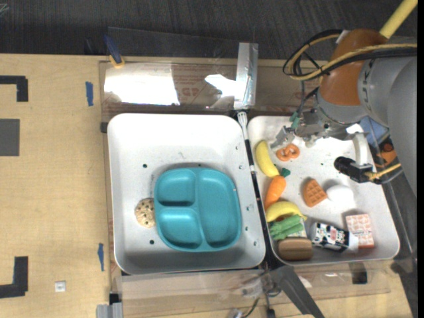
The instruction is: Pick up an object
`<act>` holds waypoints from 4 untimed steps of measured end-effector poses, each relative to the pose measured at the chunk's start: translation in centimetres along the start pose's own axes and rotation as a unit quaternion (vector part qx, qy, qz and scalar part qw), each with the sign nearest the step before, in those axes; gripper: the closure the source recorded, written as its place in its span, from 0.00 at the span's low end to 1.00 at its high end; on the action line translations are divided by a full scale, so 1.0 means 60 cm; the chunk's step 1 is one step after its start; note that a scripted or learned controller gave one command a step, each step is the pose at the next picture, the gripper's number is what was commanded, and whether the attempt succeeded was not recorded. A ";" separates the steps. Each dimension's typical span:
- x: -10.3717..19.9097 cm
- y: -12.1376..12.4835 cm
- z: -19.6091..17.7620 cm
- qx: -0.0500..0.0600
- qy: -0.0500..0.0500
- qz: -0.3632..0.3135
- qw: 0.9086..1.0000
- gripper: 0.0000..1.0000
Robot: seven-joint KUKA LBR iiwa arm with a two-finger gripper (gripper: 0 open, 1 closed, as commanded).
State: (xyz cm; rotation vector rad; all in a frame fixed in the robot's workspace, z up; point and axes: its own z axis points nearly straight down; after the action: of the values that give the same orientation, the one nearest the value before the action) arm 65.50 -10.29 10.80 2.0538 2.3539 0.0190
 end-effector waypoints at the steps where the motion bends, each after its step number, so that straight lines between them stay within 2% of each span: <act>1: 0.001 0.004 0.037 0.010 0.005 -0.216 0.976 0.00; 2: 0.003 -0.226 0.029 0.008 0.002 -0.003 1.000 0.00; 3: 0.052 -0.284 0.027 0.006 0.002 0.036 0.999 0.00; 4: 0.052 -0.281 0.010 0.003 0.001 0.037 0.999 1.00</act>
State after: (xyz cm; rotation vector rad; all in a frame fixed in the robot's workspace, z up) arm 48.37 -9.50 9.86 2.1433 2.2808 0.0139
